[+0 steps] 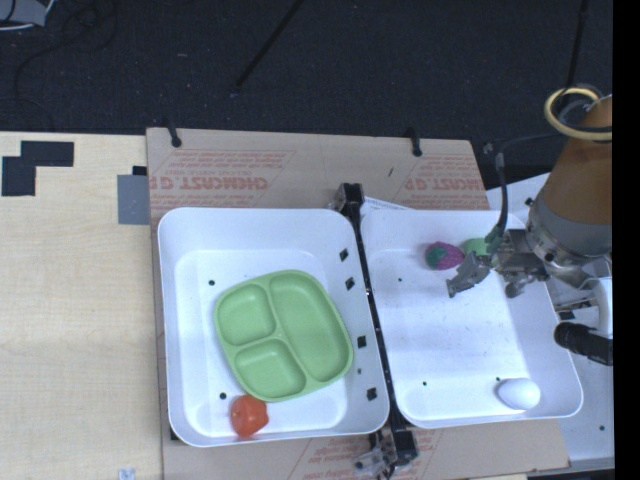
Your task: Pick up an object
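Note:
In the right bin (450, 368), a small purple and green object (441, 256) lies near the far wall. A white egg-shaped object (518, 393) rests in that bin's near right corner. My gripper (488, 285) hangs over the right side of this bin, just right of the purple object and slightly nearer than it. Its two fingers are spread open with nothing between them. The left fingertip (460, 283) is close to the purple object; I cannot tell whether they touch. A small red-orange object (249, 415) lies in the left bin's near left corner.
A green divided plate (284, 334) lies across the middle of the left bin (190, 268). A black divider (362, 298) separates the two bins. The arm's grey and orange body (580, 193) stands over the right bin's far right edge.

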You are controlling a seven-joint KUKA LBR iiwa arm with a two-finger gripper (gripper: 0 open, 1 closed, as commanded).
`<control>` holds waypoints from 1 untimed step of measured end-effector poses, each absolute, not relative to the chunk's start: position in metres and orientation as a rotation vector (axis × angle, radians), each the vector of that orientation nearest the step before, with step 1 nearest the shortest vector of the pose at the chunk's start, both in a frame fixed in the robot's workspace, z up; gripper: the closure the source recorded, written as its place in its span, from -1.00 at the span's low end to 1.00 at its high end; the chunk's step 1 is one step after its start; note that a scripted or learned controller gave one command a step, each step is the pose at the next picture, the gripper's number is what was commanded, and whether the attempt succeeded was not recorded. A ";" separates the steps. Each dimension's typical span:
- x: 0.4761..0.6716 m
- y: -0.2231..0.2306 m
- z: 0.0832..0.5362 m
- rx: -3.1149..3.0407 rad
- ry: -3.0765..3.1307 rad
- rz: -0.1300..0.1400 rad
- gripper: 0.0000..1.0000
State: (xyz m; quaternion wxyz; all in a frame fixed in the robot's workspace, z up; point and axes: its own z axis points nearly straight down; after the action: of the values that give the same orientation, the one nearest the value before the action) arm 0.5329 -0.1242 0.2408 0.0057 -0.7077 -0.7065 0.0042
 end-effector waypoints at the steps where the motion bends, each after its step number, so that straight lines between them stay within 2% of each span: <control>1: 0.535 -0.124 0.247 -2.220 -2.221 0.001 -1.00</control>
State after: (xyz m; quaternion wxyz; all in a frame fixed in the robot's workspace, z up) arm 0.5353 -0.1244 0.2471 0.0006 -0.7070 -0.7072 0.0005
